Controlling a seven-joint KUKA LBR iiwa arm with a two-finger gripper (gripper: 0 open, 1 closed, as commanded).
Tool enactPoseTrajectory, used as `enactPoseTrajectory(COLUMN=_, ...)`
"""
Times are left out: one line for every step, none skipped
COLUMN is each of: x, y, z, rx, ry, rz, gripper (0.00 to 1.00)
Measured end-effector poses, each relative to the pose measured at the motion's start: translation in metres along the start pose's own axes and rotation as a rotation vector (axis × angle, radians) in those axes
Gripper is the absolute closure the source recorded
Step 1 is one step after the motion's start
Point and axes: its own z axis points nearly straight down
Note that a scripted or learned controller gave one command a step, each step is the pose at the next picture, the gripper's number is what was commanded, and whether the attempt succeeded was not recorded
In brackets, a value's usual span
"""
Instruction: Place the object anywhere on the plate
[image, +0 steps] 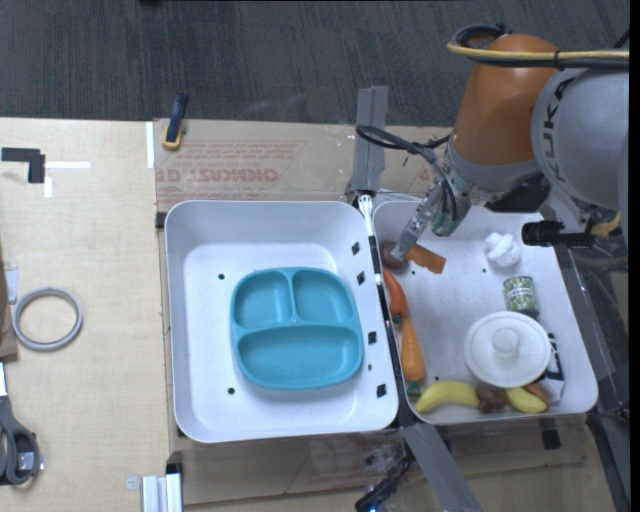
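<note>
Gripper (415, 240) is low in the right bin's (575, 300) far-left corner; can't tell finger state. An orange piece (428, 260) lies just beside the tips, likely the target. Get a firm pinch, lift clear of the bin wall, carry left to the plate (296, 328). Carrots (405, 330) near; cup (520, 295), lid (507, 348), bananas (447, 396) well apart.

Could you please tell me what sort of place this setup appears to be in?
Probably a robotics lab: a grey and orange arm reaches over two white bins, one holding a blue plate, the other toy food like a banana.
</note>
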Motion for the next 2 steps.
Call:
enactPoseTrajectory(x=0.031, y=0.043, z=-0.017, rx=-0.002, ry=0.0, rz=-0.065, gripper=1.0)
enactPoseTrajectory(x=0.113, y=0.053, z=-0.053, rx=0.0, ry=0.002, rz=-0.055, gripper=1.0)
